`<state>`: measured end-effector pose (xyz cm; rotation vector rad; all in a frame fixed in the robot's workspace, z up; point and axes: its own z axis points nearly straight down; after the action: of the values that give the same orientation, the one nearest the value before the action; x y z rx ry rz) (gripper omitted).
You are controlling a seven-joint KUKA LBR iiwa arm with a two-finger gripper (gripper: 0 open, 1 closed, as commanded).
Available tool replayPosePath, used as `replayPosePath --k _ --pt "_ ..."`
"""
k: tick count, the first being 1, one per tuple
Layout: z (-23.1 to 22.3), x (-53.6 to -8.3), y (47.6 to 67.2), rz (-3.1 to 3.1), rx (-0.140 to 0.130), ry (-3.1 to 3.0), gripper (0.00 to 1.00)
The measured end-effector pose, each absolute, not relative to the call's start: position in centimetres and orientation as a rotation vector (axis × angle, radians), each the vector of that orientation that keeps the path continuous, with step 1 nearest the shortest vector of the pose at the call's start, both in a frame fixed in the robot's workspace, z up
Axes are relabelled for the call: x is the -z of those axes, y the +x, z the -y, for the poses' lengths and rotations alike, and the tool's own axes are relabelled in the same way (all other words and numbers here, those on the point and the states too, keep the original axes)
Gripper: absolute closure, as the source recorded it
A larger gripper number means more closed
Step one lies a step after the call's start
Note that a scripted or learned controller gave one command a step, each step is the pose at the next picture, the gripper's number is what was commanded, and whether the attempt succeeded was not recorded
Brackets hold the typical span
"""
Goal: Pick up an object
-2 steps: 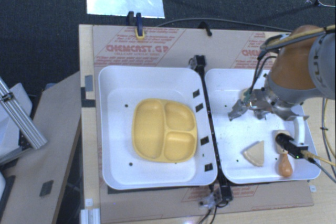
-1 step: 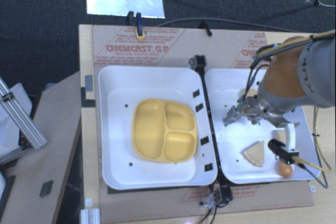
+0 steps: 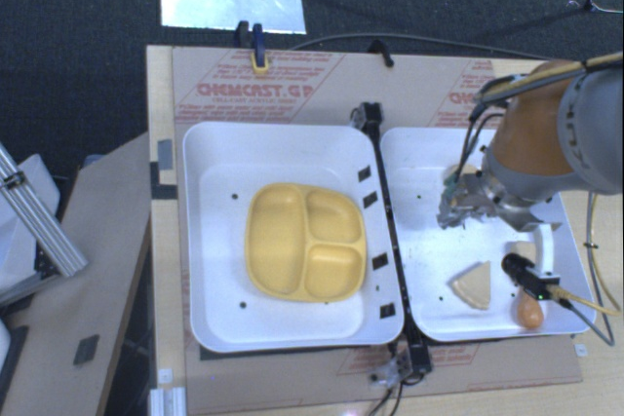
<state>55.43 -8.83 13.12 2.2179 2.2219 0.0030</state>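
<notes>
**Gripper over the right bin**

The gripper hangs above the right bin's middle; whether it is spread or closed cannot be told; a tan wedge lies near that bin's front edge, apart from the gripper; a brown oval sits in its front right corner; a yellow plate lies in the left bin.

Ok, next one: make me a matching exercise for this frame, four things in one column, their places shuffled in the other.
Things:
1. yellow three-compartment plastic plate
2. tan wedge-shaped piece
3. small orange-brown oval object
4. robot's hand

Places:
A. bottom-right corner of the shallow white right bin
B. middle of the shallow white left bin
C. over the right bin, towards its left wall
D. right bin, midway along its bottom wall

Pairs: 1-B, 2-D, 3-A, 4-C
</notes>
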Motion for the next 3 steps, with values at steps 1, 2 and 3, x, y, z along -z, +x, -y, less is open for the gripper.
replayPosePath --k 1,2,3 --pt "8.7 -17.4 55.5 -2.222 -0.005 2.214 1.00" --pt "8.7 -22.9 55.7 -2.221 -0.008 2.213 1.00" --pt "2.4 -23.2 56.3 -2.234 -0.006 2.210 1.00"
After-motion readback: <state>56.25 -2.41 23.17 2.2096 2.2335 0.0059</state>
